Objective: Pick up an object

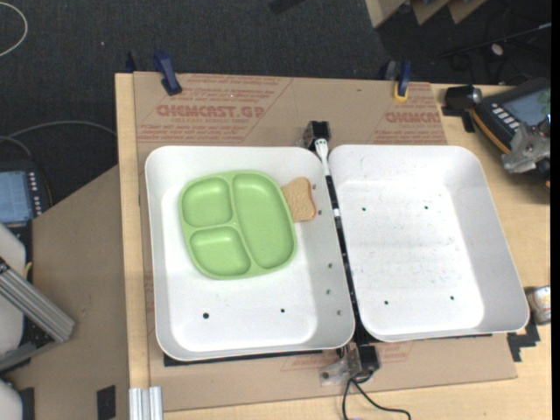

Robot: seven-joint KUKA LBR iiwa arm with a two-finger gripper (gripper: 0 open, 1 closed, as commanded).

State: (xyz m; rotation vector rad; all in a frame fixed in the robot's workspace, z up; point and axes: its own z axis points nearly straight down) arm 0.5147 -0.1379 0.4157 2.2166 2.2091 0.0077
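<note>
I look down on two white bins that sit side by side, edges touching in the middle. In the left bin (166, 261) lies a green plate (234, 226) with three parts: one small part at the top left, one small part at the bottom left, and one long part on the right. The plate sits in the top half of that bin, a bit turned. Just beside it, at its top right, lies a flat tan piece that looks like toast (300, 199). It touches the plate's rim and is close to the bin's right wall. The right bin (420, 234) has a white floor with a few small dark dots. Both bins rest on a brown cardboard sheet (219, 103) with red letters on it. A blue clamp (166, 73) holds the sheet at the top left, and another clamp (402, 81) holds it at the top right. I cannot tell how far open the hand is, or if it has hold of anything.
</note>
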